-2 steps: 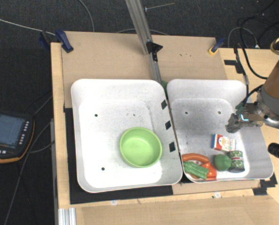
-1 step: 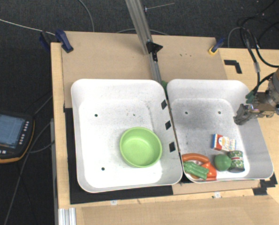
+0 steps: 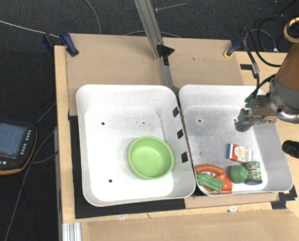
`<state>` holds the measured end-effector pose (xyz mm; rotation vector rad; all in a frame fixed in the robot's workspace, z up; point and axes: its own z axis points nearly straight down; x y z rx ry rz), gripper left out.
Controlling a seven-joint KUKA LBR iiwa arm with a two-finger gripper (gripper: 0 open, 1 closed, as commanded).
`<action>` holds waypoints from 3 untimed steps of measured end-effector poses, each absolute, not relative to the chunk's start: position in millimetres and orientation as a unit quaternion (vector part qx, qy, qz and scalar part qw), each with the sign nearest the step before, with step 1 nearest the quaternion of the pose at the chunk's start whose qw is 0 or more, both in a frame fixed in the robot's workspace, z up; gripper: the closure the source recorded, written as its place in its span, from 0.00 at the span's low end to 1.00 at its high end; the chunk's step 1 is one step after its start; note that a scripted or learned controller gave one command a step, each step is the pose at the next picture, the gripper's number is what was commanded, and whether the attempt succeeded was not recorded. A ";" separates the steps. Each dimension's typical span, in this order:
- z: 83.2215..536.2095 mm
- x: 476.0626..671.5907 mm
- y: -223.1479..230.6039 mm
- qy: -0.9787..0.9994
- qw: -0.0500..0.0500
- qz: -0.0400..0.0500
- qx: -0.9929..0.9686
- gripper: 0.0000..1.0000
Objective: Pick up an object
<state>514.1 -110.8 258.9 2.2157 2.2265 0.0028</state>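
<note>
Hand [image 3: 242, 123] above right bin [image 3: 209, 134], grip state unclear; green bowl [image 3: 150, 157] in left bin [image 3: 99, 134].

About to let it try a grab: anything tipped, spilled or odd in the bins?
Nothing spilled. The green bowl sits upright in the left bin. The small items crowd the right bin's near corner, and the pincer hangs above bare floor, away from them.

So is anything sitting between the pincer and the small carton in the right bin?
Nothing visible. The pincer hangs over bare bin floor, and the small carton lies nearer the camera with open floor between them.
</note>
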 end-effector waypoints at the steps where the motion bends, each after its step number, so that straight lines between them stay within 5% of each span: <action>1: 244.5 513.3 -59.7 0.709 -0.001 0.000 0.705 1.00; 3: 244.1 524.5 51.4 0.709 0.000 0.001 0.705 1.00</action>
